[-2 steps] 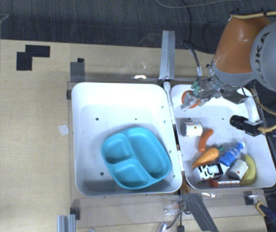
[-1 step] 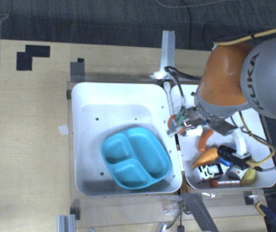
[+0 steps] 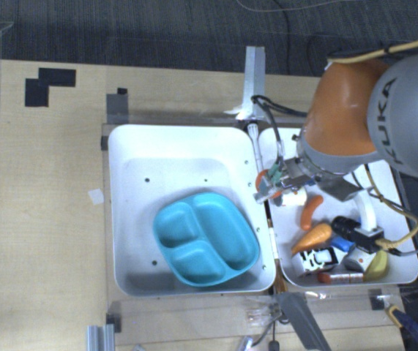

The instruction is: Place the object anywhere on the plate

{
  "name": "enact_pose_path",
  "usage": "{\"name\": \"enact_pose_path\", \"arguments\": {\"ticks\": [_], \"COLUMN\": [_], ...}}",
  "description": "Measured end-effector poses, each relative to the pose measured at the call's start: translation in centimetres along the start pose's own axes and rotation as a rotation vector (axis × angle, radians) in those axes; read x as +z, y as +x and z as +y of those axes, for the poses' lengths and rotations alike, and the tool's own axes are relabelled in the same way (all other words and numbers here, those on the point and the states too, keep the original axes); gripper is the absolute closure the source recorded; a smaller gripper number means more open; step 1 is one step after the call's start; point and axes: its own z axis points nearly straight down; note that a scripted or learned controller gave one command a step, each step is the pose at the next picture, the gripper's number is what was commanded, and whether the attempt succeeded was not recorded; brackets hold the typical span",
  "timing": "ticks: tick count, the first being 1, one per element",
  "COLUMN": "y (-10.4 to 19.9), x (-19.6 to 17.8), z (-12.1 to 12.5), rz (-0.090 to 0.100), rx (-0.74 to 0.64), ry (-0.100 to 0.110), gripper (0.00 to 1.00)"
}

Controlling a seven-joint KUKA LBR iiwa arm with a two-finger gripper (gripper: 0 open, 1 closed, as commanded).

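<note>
A pale wooden bench (image 3: 40,196) fills most of the camera view, with dark carpet (image 3: 121,13) along the top edge and a thin cable lying loose on it. Two shallow white bins sit side by side on the bench. The bin on the view's left (image 3: 143,181) holds a blue plate (image 3: 194,229) divided into three compartments. The plate sits toward the near right part of that bin, turned at an angle, with nothing on it. The bin on the view's right (image 3: 290,270) holds the loose objects, gathered in its near half. A small orange pepper-shaped piece (image 3: 310,209) lies just above a carrot (image 3: 312,236). A black-and-white item (image 3: 318,258) lies just below the carrot, with a red-and-grey stick (image 3: 337,276) along the near wall and a yellowish piece (image 3: 377,265) in the near right corner. The arm (image 3: 355,108), grey with its broad orange band, comes in from the right and hangs over the far part of the right bin. Its gripper (image 3: 271,183) sits right at the wall shared by the two bins, beside the plate's far right corner but not over it. Whether the claw is spread or pressed together cannot be told, nor whether it carries anything; a small reddish speck shows at it, too small to identify.
</note>
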Motion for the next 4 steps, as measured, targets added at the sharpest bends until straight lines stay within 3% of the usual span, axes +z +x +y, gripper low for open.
{"name": "enact_pose_path", "arguments": {"ticks": [1, 2, 3, 4], "y": [-2.7, 5.4, 2.7, 2.7], "x": [-6.7, 1.9, 1.9, 1.9], "z": [-4.4, -2.8, -3.6, -3.6], "rz": [-0.001, 0.001, 0.001, 0.001], "rx": [0.057, -0.067, -0.253, -0.253], "ry": [0.003, 0.005, 0.003, 0.003], "gripper": [1.0, 1.0, 1.0, 0.0]}}
